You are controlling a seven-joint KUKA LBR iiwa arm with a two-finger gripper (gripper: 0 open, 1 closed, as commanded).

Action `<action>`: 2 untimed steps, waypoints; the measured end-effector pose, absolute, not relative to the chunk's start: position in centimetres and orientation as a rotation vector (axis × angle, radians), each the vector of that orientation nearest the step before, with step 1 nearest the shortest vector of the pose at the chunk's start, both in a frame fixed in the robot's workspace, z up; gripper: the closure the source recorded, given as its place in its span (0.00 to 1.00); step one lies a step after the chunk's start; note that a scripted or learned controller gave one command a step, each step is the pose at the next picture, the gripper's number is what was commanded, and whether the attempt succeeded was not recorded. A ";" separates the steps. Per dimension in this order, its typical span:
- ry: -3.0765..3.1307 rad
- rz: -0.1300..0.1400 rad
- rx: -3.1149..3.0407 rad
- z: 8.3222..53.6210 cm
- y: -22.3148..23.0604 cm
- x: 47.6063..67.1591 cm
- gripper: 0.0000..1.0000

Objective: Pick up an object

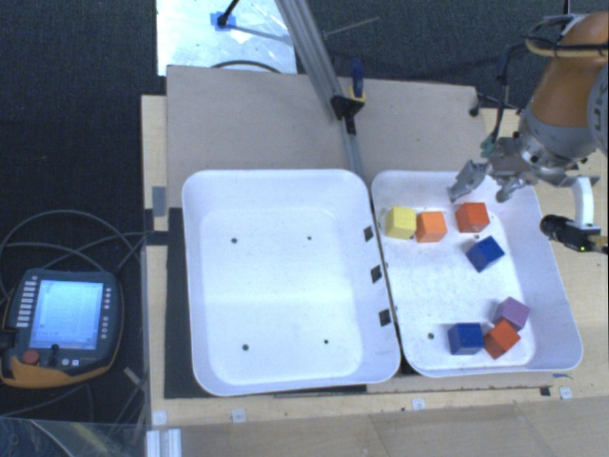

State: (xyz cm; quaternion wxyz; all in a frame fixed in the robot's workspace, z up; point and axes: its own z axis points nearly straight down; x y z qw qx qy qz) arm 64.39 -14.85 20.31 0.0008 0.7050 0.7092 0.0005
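Note:
My gripper [488, 186] hangs over the far part of the right bin [547, 293], open, its two fingers spread with nothing between them. Just below it lies a red-orange block [472, 217]. To its left sit an orange block [431, 227] and a yellow block [401, 223], side by side. A blue block [485, 253] lies a little nearer the front. At the bin's near end are another blue block [465, 338], an orange-red block [502, 338] and a purple block [513, 311], clustered together.
The left bin [276, 274] stands beside the right one. A slanted metal pole [314, 46] with a clamp crosses the far side of the bench. A teach pendant [59, 327] lies off the bench at the left.

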 end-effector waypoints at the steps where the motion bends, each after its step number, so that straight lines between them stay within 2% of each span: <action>1: 2.227 0.001 2.213 20.3 -14.9 64.4 0.00; 2: 2.226 -0.004 2.220 14.3 -15.0 63.7 0.00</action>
